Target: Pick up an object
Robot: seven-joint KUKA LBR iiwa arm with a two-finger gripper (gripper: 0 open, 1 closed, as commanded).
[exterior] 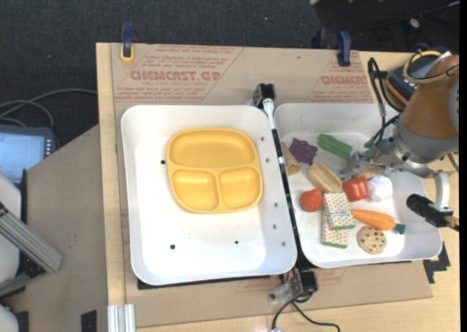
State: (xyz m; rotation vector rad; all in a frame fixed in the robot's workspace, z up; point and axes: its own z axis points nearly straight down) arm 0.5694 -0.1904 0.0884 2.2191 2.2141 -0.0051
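Camera view is showing us our pincer reaching into the right bin; we cannot tell its state. We are eyeing the red pepper just below it, likely light, smooth and slippery, so we are judging its broad middle best.

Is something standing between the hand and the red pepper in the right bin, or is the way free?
Nothing visible stands between them. The hand is low in the right bin, right beside the red pepper, with crowded neighbours: bread roll, green vegetable, carrot.

Grey arm, orange band, black cables.
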